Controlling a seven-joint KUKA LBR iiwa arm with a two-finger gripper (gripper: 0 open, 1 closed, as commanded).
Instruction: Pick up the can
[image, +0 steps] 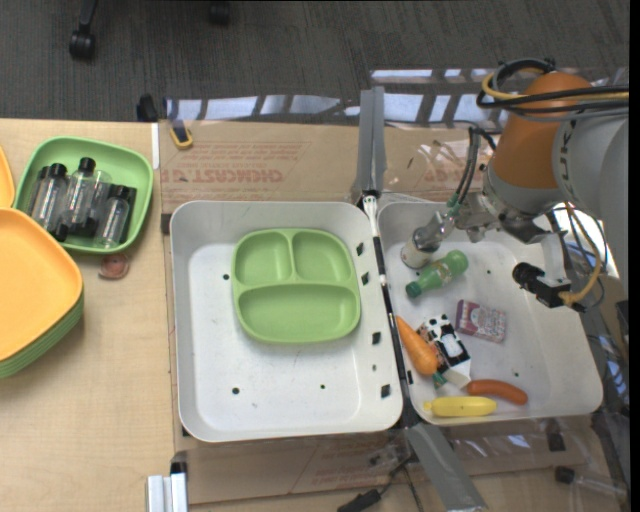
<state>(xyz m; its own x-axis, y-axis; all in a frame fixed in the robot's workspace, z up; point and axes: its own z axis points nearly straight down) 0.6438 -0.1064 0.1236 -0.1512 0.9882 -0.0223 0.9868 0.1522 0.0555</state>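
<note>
Camera view: the gripper (431, 233) of the grey-and-orange arm hangs low over the rear left corner of the right bin (560, 400), just beside the neck end of a green bottle (437, 273) that lies on its side. Whether the gripper is open or closed cannot be told from this angle. The can (482, 321), judged to be the small pink-labelled object lying flat near the bin's middle, sits apart from the gripper, on the far side of the bottle. A panda toy (446, 340) and a carrot (418, 345) lie close to its left. The likely failure is a wrong catch: a descent here would meet the bottle or bare floor, not the can. The can's low profile could also let it slip away. The green divided plate (296, 285) in the left bin (200, 400) plays no part.
</note>
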